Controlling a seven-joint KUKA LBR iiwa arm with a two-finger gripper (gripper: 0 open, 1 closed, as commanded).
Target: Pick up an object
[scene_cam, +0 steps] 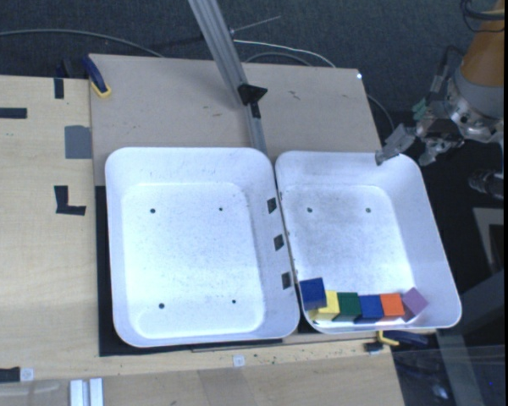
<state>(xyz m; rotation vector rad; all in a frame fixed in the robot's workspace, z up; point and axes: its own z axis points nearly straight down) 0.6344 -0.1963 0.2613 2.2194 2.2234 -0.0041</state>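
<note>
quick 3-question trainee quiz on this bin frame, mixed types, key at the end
1. True or false: the blocks lie along the near wall of the right bin.
2. Which block sits at the row's far right? A) green B) purple C) yellow
3. Fill in: the claw hovers by the right bin's far-right ____.

Key: 1 true. 2 B, the purple block. 3 corner.
</note>
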